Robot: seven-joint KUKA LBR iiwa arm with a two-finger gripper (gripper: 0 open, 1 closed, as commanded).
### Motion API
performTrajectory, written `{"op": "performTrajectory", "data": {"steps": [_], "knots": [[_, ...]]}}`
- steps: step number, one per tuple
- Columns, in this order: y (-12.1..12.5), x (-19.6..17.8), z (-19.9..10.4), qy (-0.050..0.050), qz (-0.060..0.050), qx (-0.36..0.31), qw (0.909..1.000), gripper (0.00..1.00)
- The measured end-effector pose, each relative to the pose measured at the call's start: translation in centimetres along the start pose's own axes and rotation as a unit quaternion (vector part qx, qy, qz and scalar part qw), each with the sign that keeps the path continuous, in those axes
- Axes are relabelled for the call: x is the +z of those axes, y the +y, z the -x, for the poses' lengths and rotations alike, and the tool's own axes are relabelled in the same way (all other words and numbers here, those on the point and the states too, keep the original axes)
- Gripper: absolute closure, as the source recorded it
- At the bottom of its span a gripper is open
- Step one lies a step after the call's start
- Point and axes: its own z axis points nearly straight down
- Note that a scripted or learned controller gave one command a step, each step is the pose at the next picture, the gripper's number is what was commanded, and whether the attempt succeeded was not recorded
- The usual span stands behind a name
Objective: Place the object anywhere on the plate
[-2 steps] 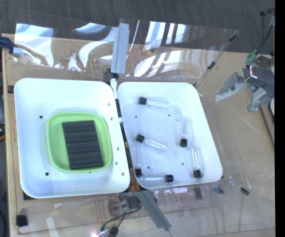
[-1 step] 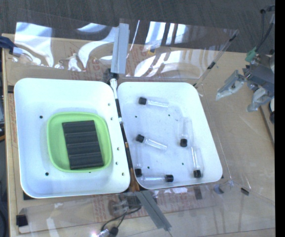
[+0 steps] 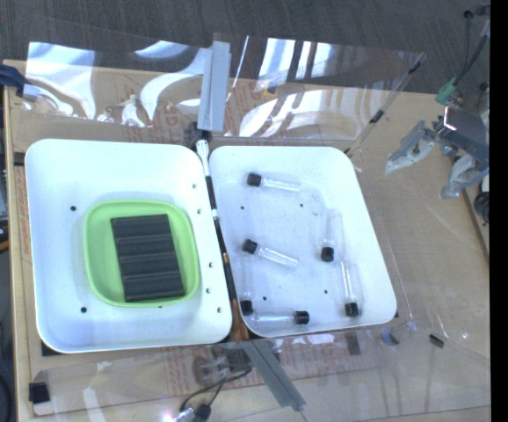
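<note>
Clear vials with black caps are seen scattered in the right bin (image 3: 373, 236); one vial (image 3: 270, 255) near its centre lies with its cap pointed up-left. A green plate (image 3: 96, 236) bearing a dark ribbed block (image 3: 148, 257) sits in the left bin (image 3: 47, 192). The gripper (image 3: 447, 148) is parked off right, state unclear.

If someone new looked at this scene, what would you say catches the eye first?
The bright green plate in the left bin stands out most, with a dark ribbed block lying on it. Next come the clear, black-capped vials scattered across the right bin. The gripper sits off at the right, above the bench.
</note>
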Motion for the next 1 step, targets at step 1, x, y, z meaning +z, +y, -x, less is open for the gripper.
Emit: {"op": "performTrajectory", "data": {"steps": [1], "knots": [[-0.8,0.18,0.65,-0.001,-0.004,0.067,0.9977,0.0]]}}
